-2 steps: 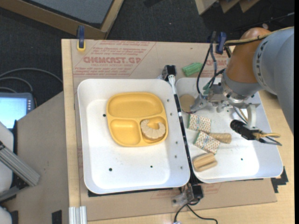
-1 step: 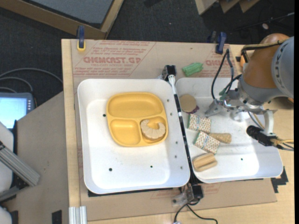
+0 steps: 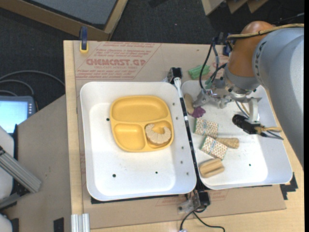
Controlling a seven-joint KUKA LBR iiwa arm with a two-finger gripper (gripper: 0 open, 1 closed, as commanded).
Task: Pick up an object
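The right bin holds several small things: a purple piece, a tan lump, two patterned packets, a beige stick and a tan roll. A green item lies at the bin's far rim. My gripper hangs low over the far part of this bin, just right of the purple piece and above the upper packet. Nothing shows between its fingers.
The left bin bears a yellow divided plate with a round beige food piece in its near right compartment. The grey arm with its orange band covers the right bin's far right corner.
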